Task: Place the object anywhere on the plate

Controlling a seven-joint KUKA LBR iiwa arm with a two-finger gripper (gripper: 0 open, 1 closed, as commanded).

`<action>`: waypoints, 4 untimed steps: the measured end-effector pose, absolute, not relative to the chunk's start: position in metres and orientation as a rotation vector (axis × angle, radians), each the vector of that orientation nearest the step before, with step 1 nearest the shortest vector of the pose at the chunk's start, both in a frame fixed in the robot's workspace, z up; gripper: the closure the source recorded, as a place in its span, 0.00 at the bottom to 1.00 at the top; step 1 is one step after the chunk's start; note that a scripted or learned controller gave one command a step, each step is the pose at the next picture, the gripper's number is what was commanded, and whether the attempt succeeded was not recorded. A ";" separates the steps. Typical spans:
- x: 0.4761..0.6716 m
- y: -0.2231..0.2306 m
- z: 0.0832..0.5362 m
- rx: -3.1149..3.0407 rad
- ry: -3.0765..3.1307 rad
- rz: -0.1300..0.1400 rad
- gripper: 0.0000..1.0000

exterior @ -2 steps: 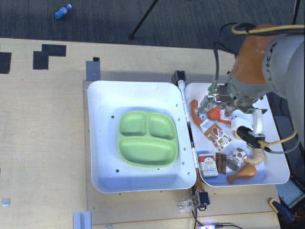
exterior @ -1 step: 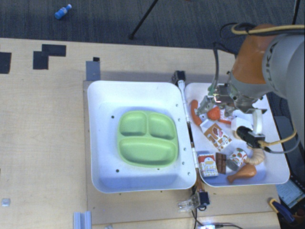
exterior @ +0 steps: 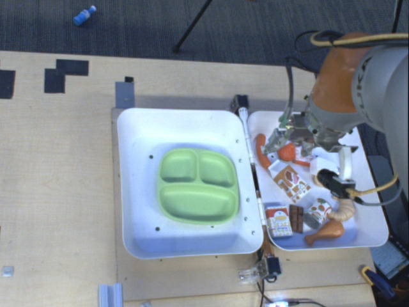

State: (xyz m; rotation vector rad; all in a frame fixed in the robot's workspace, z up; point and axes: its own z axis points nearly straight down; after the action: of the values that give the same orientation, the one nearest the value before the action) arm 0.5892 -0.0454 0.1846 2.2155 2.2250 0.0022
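Note:
A green divided plate lies in the middle of the left bin. My gripper hangs low over the upper left part of the right bin. A small orange-red item lies right under it, and I cannot tell whether they touch. A red sausage lies just left of the gripper, by the bin's left wall.
The right bin also holds a patterned snack packet, a small red and white box, a brown bar, a drumstick and a pale curved pastry. The arm comes in over the bin's upper right.

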 end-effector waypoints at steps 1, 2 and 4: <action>0.589 -0.045 0.185 2.215 2.225 0.002 0.00; 0.589 -0.045 0.185 2.216 2.225 0.002 0.00; 0.589 -0.045 0.185 2.216 2.225 0.002 0.00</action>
State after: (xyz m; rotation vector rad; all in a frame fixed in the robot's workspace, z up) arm 0.5892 -0.0454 0.1846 2.2155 2.2250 0.0022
